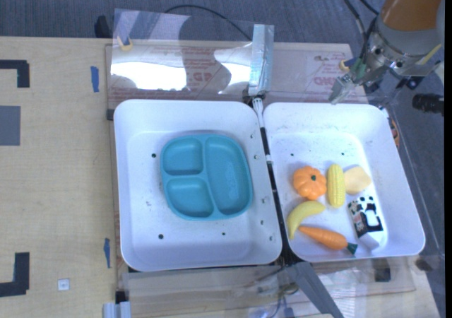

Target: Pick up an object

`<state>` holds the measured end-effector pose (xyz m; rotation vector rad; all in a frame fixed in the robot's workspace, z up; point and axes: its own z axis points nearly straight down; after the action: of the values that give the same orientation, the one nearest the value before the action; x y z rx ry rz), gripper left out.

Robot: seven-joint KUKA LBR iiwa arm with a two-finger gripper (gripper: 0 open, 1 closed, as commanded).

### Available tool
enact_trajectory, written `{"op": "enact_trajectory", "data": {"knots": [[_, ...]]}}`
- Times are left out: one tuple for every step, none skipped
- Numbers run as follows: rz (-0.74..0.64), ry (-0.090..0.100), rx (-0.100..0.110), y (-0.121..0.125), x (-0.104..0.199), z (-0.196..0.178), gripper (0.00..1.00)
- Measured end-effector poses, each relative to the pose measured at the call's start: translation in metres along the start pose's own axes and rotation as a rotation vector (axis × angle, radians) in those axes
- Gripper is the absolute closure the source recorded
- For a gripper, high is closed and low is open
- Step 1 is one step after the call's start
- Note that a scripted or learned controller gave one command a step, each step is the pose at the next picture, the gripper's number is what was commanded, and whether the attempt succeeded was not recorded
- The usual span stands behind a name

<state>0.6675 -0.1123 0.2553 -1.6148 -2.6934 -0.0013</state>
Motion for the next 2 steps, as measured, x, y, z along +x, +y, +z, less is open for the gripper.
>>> {"op": "enact_trajectory", "data": {"knots": [[-0.070,0.001,0.000,0.039,0.074,0.010,1.00],[0.015,0.002,0.004,0.044,0.085,0.047,1.00]]}}
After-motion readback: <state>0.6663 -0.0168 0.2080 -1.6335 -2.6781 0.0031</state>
